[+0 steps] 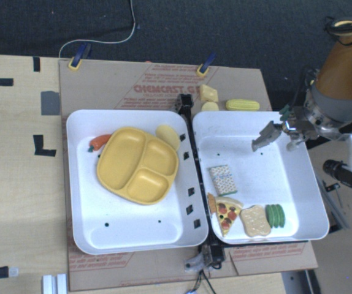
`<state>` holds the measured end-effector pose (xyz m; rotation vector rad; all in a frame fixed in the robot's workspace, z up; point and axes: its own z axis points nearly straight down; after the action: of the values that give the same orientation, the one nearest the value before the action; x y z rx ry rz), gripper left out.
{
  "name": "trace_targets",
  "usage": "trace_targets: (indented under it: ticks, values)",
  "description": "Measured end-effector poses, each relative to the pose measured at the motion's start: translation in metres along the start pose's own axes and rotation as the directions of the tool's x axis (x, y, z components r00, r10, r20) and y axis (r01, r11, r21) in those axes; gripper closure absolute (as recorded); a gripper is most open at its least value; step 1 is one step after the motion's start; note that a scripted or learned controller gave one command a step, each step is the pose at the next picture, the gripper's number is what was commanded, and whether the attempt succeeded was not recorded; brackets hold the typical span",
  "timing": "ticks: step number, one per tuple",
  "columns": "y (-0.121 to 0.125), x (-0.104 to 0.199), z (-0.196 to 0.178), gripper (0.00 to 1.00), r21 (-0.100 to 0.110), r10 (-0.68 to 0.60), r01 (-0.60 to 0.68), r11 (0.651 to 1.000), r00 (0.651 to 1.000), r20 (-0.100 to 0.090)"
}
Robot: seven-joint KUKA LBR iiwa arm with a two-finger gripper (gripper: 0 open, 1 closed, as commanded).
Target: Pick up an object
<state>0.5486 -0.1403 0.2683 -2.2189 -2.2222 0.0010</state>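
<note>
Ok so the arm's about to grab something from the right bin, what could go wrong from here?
The pizza slice, toast and green piece lie packed together near the right bin's front wall, so the claw might nudge a neighbour or hit the wall. They and the checkered piece look flat, so a grasp may slip.
</note>
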Motion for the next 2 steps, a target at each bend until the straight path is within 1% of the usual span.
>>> trace_targets:
  ticks: [1,2]
  values:
    - [-0.022,0.055,0.09,0.0,0.01,-0.003,0.003,1.0,1.0,-0.003]
    - [-0.013,0.123,0.085,0.0,0.0,-0.007,0.007,1.0,1.0,-0.003]
